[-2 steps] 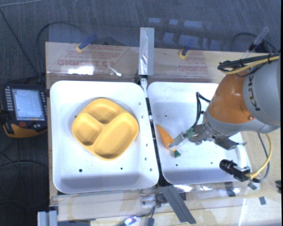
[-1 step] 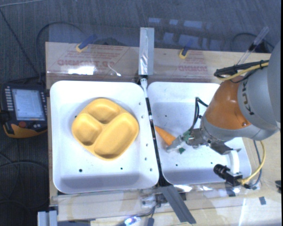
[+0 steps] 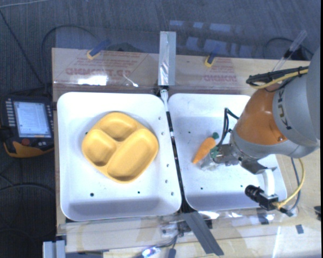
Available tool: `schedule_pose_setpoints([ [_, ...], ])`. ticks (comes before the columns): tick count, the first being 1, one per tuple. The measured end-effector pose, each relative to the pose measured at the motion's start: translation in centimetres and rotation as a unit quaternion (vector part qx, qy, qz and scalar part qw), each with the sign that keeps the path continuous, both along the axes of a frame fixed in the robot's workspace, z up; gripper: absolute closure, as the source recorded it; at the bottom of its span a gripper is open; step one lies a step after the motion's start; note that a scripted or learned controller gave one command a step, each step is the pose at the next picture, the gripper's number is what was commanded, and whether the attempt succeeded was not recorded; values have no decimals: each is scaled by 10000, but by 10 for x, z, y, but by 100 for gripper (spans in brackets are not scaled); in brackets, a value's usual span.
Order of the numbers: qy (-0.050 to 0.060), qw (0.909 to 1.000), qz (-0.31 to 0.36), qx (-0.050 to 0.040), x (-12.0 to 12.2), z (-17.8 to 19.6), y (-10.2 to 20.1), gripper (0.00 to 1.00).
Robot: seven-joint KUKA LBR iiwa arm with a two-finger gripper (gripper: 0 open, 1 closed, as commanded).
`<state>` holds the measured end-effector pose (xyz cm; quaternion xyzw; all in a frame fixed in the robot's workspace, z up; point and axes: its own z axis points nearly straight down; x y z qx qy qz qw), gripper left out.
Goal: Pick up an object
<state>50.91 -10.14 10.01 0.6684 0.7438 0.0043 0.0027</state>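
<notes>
The fingers [image 3: 207, 163] sit low in the right bin [image 3: 226, 198], right beside the carrot, and we cannot tell whether they are apart or together (the wrist housing and the glare on the metal blur that detail). We see the gripper [image 3: 211, 161] reaching leftward from under the orange band [image 3: 261, 125] of the arm [image 3: 296, 112], its tip just below and touching or very nearly touching the thick end of the toy carrot [image 3: 204, 148]. The carrot lies tilted on the bin floor, green top up toward the right, orange tip pointing down-left, near the bin's left wall. We cannot say it is between the fingers; it looks to rest on the bin.

Over in the left bin [image 3: 70, 187] we have a yellow divided dish [image 3: 120, 145], three rounded compartments, sitting roughly in the middle, well apart from the gripper. Between the two bins runs a dark divider strip [image 3: 172, 144]. Off the bench on the far left, a teach pendant [image 3: 27, 123] with a lit screen rests on the dark carpet. A black and yellow cable [image 3: 269, 198] hangs off the arm over the lower right corner of the right bin.
</notes>
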Motion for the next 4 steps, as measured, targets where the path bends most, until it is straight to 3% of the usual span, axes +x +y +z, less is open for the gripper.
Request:
schedule_pose_setpoints([
  [1,2,10000,0,0,0,0,0,0],
  [2,9,9972,-745,-17,66,-10,-4,0],
  [3,56,9976,-692,-31,126,-2,-8,0],
  [4,66,9976,-682,-53,126,7,-8,100],
])
